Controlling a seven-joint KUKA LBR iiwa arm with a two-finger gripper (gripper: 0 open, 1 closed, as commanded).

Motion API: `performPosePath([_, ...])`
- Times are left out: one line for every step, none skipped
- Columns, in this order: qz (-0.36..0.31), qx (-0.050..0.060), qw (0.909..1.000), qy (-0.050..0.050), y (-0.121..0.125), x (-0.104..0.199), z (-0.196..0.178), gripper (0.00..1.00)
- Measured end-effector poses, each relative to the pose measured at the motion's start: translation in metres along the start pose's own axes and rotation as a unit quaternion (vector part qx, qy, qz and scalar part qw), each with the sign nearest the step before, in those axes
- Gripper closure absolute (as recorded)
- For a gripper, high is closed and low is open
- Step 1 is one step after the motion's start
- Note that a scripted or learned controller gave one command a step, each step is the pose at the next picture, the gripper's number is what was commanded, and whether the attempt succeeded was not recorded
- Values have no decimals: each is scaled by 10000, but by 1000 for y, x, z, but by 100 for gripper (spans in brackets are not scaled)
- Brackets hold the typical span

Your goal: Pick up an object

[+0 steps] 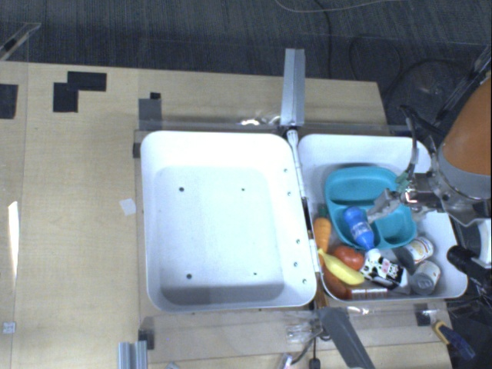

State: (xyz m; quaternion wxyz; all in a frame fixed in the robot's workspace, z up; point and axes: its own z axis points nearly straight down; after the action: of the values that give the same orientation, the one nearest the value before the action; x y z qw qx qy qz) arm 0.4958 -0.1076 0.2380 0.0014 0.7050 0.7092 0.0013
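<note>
The right bin (338, 148) holds a teal container (360, 184) with a blue bottle (359, 227) lying across its front edge. In front of them lie an orange carrot (322, 234), a red tomato-like piece (348, 256), a yellow banana (340, 269), a black-and-white item (380, 267) and two small cans (422, 264). My gripper (388, 203) reaches in from the right, low over the teal container beside the blue bottle, with its fingers spread and nothing seen between them.
The left bin (219, 217) lies beside the right one, with a metal post (294, 91) at the back between them. The arm's orange band (469, 141) stands over the right bin's far right side. Cables run along the right edge.
</note>
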Motion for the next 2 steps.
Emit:
performPosePath([180,-108,9998,-24,0,9,134,0])
performPosePath([173,-98,9998,-8,0,11,125,100])
